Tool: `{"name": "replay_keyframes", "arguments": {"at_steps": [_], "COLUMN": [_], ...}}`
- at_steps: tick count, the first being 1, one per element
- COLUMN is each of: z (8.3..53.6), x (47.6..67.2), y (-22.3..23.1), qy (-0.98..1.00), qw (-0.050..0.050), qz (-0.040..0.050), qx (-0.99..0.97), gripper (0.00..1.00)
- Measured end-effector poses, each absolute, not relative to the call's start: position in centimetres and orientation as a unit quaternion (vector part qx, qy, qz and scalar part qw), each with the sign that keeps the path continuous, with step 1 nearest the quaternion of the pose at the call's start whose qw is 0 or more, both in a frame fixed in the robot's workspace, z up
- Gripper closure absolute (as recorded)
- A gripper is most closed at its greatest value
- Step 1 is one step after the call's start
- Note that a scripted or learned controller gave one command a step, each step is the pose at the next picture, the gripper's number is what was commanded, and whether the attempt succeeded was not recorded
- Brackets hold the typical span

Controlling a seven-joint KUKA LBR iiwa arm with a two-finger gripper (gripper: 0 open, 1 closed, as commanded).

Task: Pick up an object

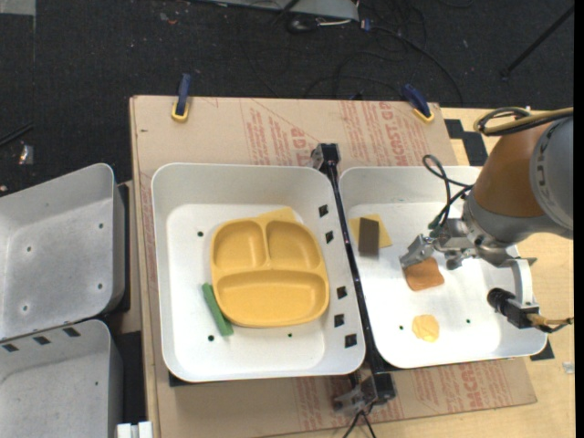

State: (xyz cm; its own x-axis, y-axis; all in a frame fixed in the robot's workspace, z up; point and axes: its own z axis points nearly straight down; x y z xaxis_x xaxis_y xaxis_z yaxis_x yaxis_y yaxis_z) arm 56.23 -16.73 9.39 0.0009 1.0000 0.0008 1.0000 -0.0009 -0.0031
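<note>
Orange-brown piece (424,276): flat, squarish, lying on the floor of the right bin (484,340), about mid-bin, directly under the gripper's tip.
Gripper (427,251): low over the right bin, touching or just above the upper edge of the orange-brown piece; contact cannot be told.
Fingers: whether they are apart or together cannot be told from this angle.
Arm (520,185): grey with an orange band, reaching in from the right across the right bin's far side.
Brown block (369,235): dark, upright rectangle near the right bin's left wall, resting on a yellow piece (383,236).
Yellow round piece (425,328): small, near the right bin's front, apart from the others.
Left bin (173,272): holds a yellow divided plate (269,272) at its middle, a green stick (217,310) just beside the plate's lower left edge.
Table (237,130): brown board beneath both bins, clamps at its far edge.
</note>
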Motion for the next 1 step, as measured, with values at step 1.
{"name": "replay_keyframes", "arguments": {"at_steps": [1], "z": [10.68], "x": [56.32], "y": [-16.75], "qy": [-0.707], "qw": [0.0], "qz": [-0.0001], "qx": [-0.708], "gripper": [1.0]}}
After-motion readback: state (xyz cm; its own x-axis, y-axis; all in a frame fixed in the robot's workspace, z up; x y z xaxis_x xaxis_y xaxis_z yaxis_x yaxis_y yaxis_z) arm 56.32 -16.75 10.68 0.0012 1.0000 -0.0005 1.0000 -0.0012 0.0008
